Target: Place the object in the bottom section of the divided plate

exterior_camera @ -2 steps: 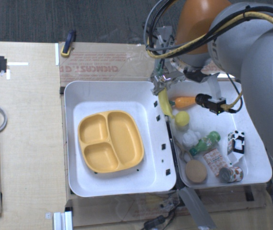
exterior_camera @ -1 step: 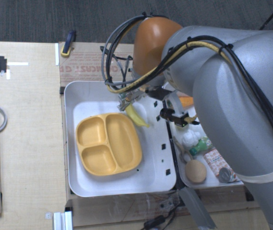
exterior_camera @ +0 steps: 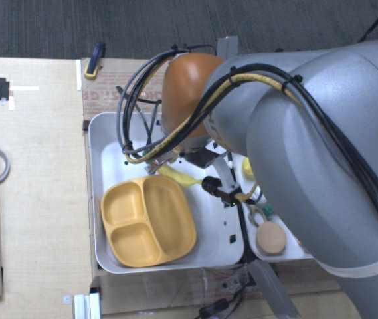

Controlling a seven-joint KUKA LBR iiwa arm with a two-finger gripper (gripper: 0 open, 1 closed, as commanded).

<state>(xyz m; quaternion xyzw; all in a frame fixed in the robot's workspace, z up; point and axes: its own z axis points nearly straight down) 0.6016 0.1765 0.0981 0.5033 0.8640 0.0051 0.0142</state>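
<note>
You have the arm [exterior_camera: 308,145] reaching in from the right and hanging low over the left bin [exterior_camera: 99,178], its orange band [exterior_camera: 189,92] above the bin's far edge. The gripper [exterior_camera: 218,188] sits over the middle of that bin, close to its right wall, but cables and dark hardware crowd the view there, so you cannot tell whether it is released or closed on anything.

The yellow divided plate [exterior_camera: 149,221] lies flat in the near-left part of the bin, all three sections bare. A slim yellow piece [exterior_camera: 179,176], perhaps a toy banana, lies on the bin floor just beyond the plate's far rim, running toward the gripper. That is likely the task's object, and it is not yet on the plate.

The plate's left rim sits near the bin's left wall and its near rim close to the bin's near edge, so open room lies mostly on the right, between plate and divider. A round tan disc [exterior_camera: 270,238] rests in the right bin [exterior_camera: 288,254], near its front edge.
</note>
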